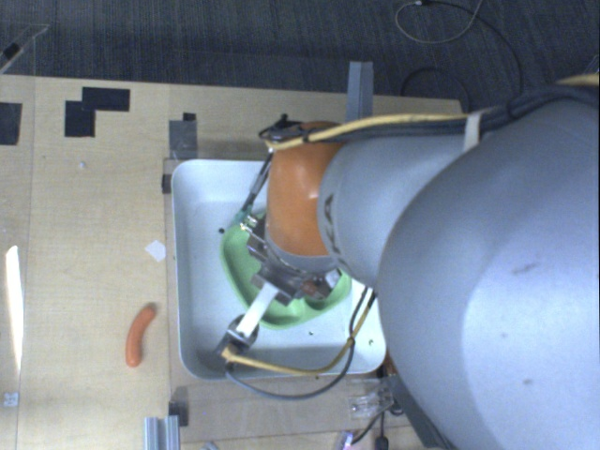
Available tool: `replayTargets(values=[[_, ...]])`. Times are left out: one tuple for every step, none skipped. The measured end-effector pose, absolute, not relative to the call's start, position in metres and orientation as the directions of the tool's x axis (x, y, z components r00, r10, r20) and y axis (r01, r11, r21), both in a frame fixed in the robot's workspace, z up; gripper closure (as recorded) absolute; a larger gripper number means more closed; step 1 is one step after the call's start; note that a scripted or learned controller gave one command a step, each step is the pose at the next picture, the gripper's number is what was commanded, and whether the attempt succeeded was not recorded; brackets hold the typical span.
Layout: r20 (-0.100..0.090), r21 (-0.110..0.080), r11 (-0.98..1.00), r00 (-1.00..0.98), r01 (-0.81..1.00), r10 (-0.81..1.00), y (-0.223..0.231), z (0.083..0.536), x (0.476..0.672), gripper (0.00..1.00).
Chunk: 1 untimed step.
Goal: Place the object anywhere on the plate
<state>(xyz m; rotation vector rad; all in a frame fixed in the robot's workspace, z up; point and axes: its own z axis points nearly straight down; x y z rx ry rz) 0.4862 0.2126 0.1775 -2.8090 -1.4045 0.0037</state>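
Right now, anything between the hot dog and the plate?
Yes. The hot dog lies on the bench outside the bin; the bin's left wall stands between it and the green plate. The arm's wrist hangs over the plate.

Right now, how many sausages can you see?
1. The orange sausage lies on the wooden bench, left of the white bin. The big arm covers plenty, so more could be hidden.
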Motion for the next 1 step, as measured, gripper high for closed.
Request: replayTargets(values=[[0.002, -0.001, -0.6, 0.6, 0.8, 0.8, 0.2134, 0.1887, 0.4878, 1.0]])
